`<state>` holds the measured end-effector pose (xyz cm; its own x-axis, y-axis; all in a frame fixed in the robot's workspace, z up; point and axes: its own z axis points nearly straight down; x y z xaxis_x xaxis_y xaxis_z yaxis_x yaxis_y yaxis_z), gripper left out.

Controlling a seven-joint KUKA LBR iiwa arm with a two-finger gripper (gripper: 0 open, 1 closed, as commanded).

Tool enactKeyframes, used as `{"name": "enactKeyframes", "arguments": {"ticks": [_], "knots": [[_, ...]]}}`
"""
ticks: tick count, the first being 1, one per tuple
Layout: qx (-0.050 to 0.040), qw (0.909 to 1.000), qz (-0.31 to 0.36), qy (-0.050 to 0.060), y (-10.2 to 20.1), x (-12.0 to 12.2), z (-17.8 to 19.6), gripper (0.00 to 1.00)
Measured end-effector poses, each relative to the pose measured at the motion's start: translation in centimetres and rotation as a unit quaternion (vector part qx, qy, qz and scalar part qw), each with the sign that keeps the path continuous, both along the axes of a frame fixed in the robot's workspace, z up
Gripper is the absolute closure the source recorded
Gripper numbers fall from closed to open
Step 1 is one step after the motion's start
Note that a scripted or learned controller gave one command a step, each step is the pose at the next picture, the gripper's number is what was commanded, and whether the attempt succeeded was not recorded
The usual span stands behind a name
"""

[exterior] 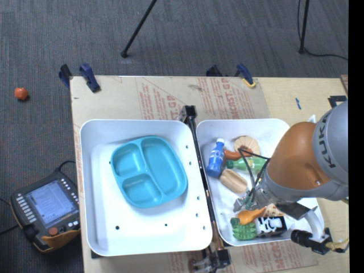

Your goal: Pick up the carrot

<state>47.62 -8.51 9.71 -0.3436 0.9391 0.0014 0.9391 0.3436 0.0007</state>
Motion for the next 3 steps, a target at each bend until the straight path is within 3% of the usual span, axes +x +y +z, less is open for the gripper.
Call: {"name": "enactKeyframes", "arguments": {"ticks": [1,2,3], "knots": [[-0.0001,1.0000,0.000,0.000,-0.01,0.00,0.00,0.00],[0.0003,1.0000,-0.002,0.000,0.01,0.03,0.95,1.00],[0.0002,1.0000,-0.003,0.000,0.00,0.03,0.94,0.00]]}}
